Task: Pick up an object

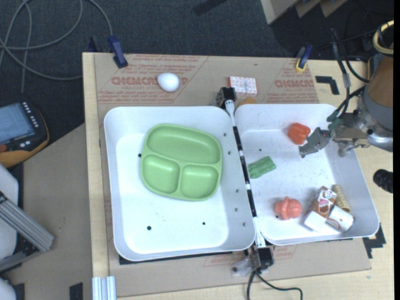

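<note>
Several small objects lie in the right bin [365, 195]. An orange-red piece [298, 132] sits near its back, a green block [261, 166] by its left wall, a pink-red toy [287, 208] toward the front, and a white and red carton [329, 209] in the front right corner. My gripper [327, 144] hangs over the back right of this bin, just to the right of the orange-red piece. Its fingers [312, 144] are spread open with nothing between them.
The left bin [122, 167] holds a green divided plate [182, 162]. On the bench behind the bins lie a white egg-shaped object [167, 81] and a small patterned box [243, 85]. Blue clamps [116, 50] hold the bench's back edge.
</note>
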Tool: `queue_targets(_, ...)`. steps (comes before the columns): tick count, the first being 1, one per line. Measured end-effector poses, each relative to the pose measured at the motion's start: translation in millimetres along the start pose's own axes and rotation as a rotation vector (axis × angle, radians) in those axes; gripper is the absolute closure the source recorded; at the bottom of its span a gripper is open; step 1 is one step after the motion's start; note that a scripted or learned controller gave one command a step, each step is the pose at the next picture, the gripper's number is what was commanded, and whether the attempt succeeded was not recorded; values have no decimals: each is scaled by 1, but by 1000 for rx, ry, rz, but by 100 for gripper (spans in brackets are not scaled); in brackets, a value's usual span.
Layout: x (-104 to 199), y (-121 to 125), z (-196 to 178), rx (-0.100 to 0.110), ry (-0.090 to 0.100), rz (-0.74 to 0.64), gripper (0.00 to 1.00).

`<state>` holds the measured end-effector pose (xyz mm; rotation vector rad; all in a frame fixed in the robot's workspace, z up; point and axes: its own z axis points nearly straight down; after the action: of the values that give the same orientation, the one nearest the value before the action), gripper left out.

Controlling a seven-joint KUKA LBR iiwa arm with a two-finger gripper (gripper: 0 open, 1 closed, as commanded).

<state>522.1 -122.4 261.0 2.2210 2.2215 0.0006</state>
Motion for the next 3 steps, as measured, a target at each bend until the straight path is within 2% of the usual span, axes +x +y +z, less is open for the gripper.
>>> queue_targets(1,-87,40,176,-2,0,-1,0)
queue_targets(2,-7,110,177,5,2,-1,0)
queue_targets(3,-32,145,176,0,-1,0,0)
